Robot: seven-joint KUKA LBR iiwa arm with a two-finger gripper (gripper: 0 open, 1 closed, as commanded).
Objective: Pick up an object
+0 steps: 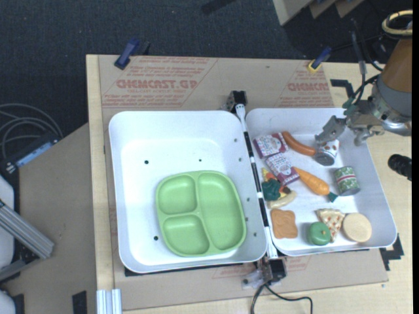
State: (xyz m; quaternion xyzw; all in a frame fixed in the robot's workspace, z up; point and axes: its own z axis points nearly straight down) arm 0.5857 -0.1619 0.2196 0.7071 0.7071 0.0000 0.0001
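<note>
Gripper [329,136] hangs low over the far part of the right bin [380,195], its tip just above a small can [327,152]; whether it is spread or pressed together I cannot tell. The can lies directly under it, touching or nearly so, with a sausage [300,144] just left and a carrot [311,182] nearer. A straight drop looks the likeliest way to a grasp. The green tray [199,212] sits in the left bin [131,175].

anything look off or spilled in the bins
Nothing spilled or broken. The toy food sits in a loose jumble in the right bin, with a small can lying on its side. The green plate lies flat in the left bin.
</note>
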